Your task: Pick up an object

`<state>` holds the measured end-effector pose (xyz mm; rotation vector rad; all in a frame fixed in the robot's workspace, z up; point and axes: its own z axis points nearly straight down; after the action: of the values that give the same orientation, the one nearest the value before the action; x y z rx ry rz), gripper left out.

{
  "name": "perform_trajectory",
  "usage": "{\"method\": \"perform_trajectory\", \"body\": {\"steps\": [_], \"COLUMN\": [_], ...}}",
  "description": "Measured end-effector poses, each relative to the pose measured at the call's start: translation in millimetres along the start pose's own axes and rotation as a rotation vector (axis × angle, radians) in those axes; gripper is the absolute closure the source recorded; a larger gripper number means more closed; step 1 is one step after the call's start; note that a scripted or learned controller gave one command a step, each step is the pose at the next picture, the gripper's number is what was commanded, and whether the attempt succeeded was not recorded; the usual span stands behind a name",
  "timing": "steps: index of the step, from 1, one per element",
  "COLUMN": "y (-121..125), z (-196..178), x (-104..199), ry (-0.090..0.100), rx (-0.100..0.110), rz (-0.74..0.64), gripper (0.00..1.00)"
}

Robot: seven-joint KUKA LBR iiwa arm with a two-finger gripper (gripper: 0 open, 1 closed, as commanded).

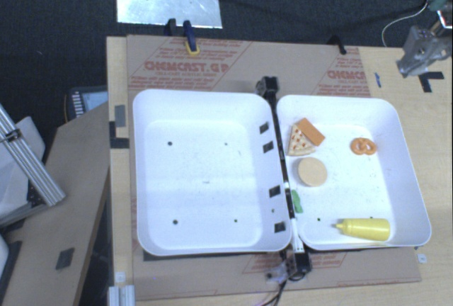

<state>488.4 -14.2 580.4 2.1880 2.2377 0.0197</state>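
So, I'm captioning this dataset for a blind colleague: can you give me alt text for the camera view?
Two shallow white bins sit side by side on a bench; the right bin holds a pizza slice, a pretzel, a round tan disc and a yellow bottle. The gripper hangs beyond that bin's far right corner.

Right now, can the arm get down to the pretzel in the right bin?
Probably yes. The pretzel lies alone on the right bin floor, apart from the pizza slice and round cookie; the end effector sits up and to the right with nothing between.
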Motion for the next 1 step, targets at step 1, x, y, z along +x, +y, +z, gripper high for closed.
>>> {"method": "perform_trajectory", "body": {"steps": [1], "y": [0.6], "z": [-11.0], "x": [0.0], "ry": [0.000], "rx": [-0.003], "rz": [-0.005], "gripper": [1.00]}}
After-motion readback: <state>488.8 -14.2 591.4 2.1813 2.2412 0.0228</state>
